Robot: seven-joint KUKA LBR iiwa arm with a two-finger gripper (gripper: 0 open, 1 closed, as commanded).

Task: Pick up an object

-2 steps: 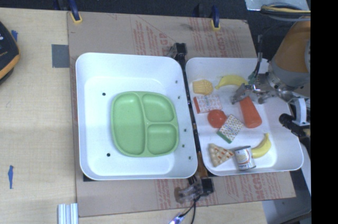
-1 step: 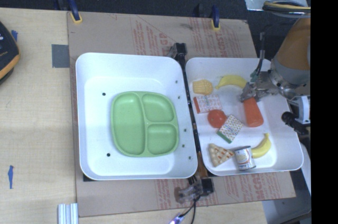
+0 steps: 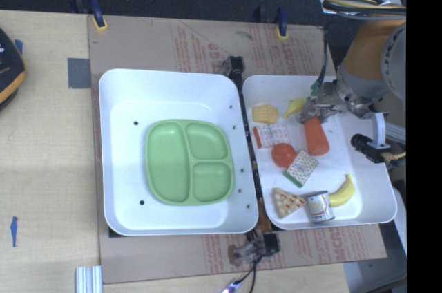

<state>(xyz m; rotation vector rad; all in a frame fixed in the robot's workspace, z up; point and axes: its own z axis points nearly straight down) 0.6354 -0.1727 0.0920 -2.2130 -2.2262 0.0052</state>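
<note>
The right bin (image 3: 376, 198) holds several toy foods. An orange-red cylinder (image 3: 317, 137) lies in its upper middle, with a small yellow piece (image 3: 295, 106) and a yellow bun (image 3: 264, 112) to its left. My gripper (image 3: 316, 110) hangs low over the bin's back part, just above the top end of the orange-red cylinder and right of the yellow piece. Nothing shows between its tips. Further forward lie a red tomato (image 3: 282, 155), a green and white block (image 3: 302, 168), a pizza slice (image 3: 288, 202), a silver can (image 3: 318, 207) and a banana (image 3: 342, 192).
A green divided plate (image 3: 188, 162) lies in the left bin (image 3: 117, 112). A red and white packet (image 3: 270, 135) lies by the wall between the two bins. The arm's grey and orange body (image 3: 369, 60) comes in over the right bin's back right corner.
</note>
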